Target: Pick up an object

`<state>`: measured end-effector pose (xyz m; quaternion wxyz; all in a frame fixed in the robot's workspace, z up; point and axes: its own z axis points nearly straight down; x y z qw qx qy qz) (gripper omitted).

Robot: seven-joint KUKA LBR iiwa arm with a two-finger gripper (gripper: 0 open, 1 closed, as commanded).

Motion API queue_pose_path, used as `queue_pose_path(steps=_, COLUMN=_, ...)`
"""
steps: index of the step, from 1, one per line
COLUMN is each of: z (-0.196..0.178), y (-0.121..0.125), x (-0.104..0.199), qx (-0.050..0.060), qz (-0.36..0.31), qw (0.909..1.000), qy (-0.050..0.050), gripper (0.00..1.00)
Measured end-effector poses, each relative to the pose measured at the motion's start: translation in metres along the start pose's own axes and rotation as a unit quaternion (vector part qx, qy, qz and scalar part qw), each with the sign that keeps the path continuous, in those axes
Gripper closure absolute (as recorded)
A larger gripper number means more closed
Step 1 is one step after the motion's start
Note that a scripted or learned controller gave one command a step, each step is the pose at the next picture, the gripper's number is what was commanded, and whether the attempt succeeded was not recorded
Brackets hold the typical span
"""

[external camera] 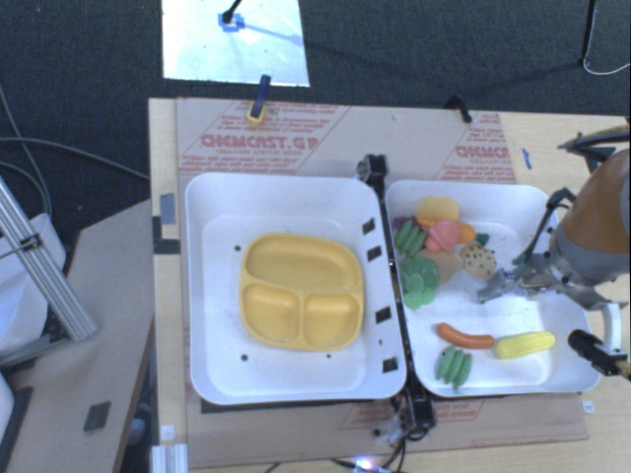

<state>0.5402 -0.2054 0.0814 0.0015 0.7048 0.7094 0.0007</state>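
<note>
toy food [434,264] crowds the right bin's [532,382] left side; pincer [496,286] over bare middle.

Bare floor [537,313] between cookie [479,259] and corn [524,344]

1 fixed camera above the bench [325,131], looking down at a slant on 2 white bins [212,264], arm [601,220] entering from right.

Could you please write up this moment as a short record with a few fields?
left bin: holds a yellow divided tray
right bin: holds toy foods
toy foods: cookie, hot dog, corn cob, green beans, lettuce
gripper: low in the right bin, just right of the cookie
held item: none seen
</note>
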Motion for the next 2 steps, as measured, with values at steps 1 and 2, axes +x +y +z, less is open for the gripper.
queue_pose_path(steps=1, z=-0.025, y=-0.056, x=-0.001, qx=0.002, qz=0.004, qw=1.0, qy=0.001, gripper=0.0)
queue_pose_path(steps=2, z=-0.035, y=-0.052, x=-0.001, qx=0.0, qz=0.002, qw=1.0, qy=0.0, gripper=1.0)
